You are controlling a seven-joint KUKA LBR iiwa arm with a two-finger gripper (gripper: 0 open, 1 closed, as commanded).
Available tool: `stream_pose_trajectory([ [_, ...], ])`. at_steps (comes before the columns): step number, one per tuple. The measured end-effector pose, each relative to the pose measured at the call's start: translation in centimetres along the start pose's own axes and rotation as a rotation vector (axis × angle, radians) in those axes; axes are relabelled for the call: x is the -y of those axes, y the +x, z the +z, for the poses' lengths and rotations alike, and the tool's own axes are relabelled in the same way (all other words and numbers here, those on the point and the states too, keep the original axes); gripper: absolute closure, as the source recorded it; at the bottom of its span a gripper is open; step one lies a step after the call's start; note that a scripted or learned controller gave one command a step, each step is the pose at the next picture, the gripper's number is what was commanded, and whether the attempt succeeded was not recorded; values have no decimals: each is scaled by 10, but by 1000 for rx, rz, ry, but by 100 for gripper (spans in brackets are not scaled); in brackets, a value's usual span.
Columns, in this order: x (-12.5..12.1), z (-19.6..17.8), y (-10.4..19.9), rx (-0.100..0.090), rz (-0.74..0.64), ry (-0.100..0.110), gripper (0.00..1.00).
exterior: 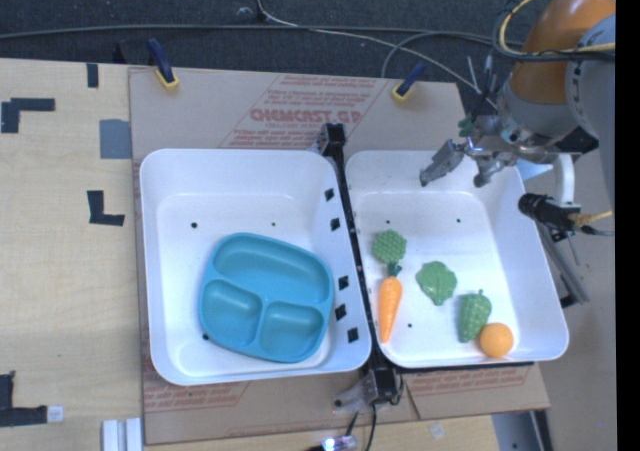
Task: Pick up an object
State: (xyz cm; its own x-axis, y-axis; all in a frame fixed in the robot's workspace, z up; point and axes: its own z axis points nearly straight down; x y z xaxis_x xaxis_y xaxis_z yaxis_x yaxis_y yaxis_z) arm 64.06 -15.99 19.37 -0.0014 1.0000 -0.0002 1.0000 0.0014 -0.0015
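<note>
My gripper (458, 171) hangs over the far edge of the right bin (420, 194), its two grey fingers spread apart and open, with nothing between them. Below it in that bin lie a green broccoli piece (389, 245), an orange carrot (388, 307), a green leafy vegetable (436, 282), a green bumpy fruit (473, 316) and an orange ball (496, 339). All of them rest on the bin floor, well toward the near side from the fingers.
The left bin (170, 189) holds a blue divided plate (266, 296). A black clip strip (340, 229) runs along the seam between the bins. Two blue-and-yellow clamps (160, 66) (408, 85) hold the cardboard sheet at the back. Cables trail across the dark area behind.
</note>
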Motion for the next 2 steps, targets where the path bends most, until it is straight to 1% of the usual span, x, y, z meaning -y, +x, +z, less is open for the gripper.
stream_pose_trajectory([
  [1,4,51,10,0,0,4,0],
  [2,5,105,11,1,0,4,0],
])
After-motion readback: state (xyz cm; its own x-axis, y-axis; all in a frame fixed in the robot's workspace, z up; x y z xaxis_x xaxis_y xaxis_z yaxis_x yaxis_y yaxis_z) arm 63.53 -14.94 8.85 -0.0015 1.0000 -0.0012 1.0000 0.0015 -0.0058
